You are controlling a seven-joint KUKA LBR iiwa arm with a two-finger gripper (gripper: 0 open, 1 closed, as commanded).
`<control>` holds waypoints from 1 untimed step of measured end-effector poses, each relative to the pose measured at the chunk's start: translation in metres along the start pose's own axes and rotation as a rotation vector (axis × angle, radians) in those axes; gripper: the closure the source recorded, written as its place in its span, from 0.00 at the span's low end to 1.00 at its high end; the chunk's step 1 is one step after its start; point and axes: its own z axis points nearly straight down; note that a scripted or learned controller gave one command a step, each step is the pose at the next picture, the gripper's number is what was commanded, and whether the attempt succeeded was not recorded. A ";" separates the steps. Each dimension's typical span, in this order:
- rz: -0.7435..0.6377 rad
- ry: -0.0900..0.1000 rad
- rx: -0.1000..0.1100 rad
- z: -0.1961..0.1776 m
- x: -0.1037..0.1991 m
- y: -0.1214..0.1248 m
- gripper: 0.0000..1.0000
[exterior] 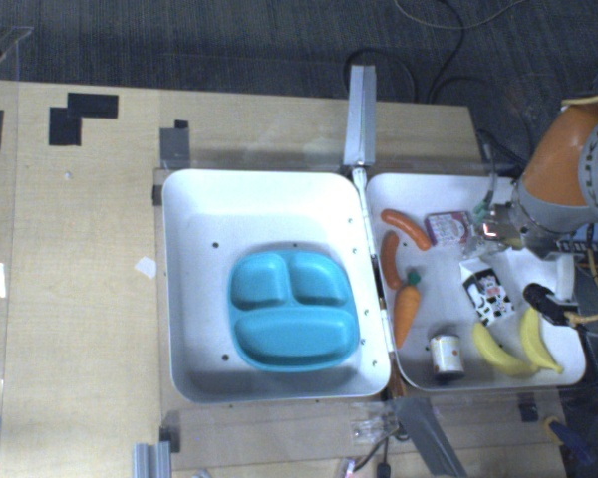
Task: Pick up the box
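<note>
Nearest the camera in the right bin (pixel 578 371) lie a small can (pixel 445 355) and two bananas (pixel 518 345). Just behind them sits the box (pixel 486 296), black and white, apart from the carrot (pixel 406 310) to its left. Its long axis appears to run near to far, tilted slightly left. Farther back, the gripper (pixel 495 229) hovers beside a purple packet (pixel 447 228); whether it is spread or closed I cannot tell. This looks like the approach step: next it should move over the box and descend.

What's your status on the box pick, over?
Gripper low at right bin's far side, beside the box; grasp unconfirmed. Box flat, next to sausage. Nothing on top of it.
</note>
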 end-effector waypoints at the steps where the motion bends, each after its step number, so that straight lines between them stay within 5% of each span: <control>1: 0.002 -0.004 0.002 0.000 -0.002 -0.001 0.00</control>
